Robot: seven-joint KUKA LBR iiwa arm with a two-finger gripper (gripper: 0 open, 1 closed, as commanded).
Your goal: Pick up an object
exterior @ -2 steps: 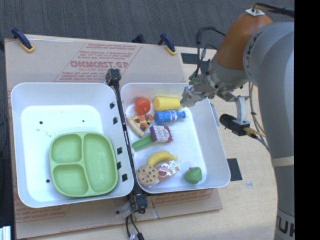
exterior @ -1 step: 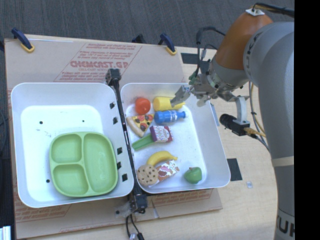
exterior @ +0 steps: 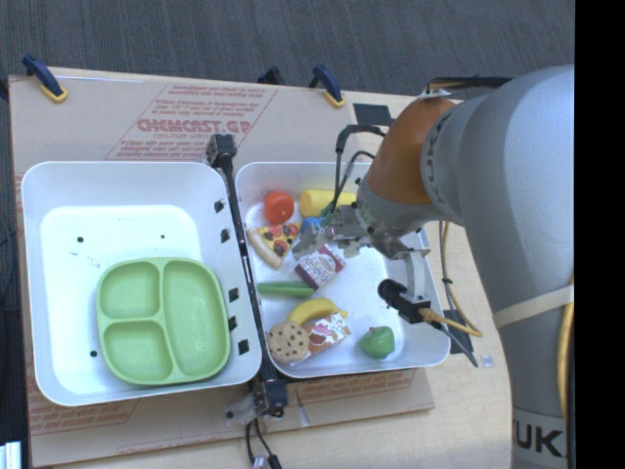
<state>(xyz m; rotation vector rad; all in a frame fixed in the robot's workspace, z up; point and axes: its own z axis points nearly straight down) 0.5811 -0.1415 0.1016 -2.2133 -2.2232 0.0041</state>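
Floor (exterior: 176, 13) — dark grey carpet with a fine ribbed weave, filling the frame from nine o'clock round through twelve. Bench top (exterior: 483, 291) is pale wood, bare patches showing at three to five o'clock. A brown cardboard sheet (exterior: 127, 115) lies flat over most of the bench, red print on it, partly readable as "CHEMCAST". Blue-and-yellow clamps pin its far edge — one (exterior: 45, 76) at ten o'clock, another (exterior: 327, 83) near twelve. Light is even and diffuse, soft shadows only. Black cables (exterior: 256, 436) trail off the bench at six o'clock.
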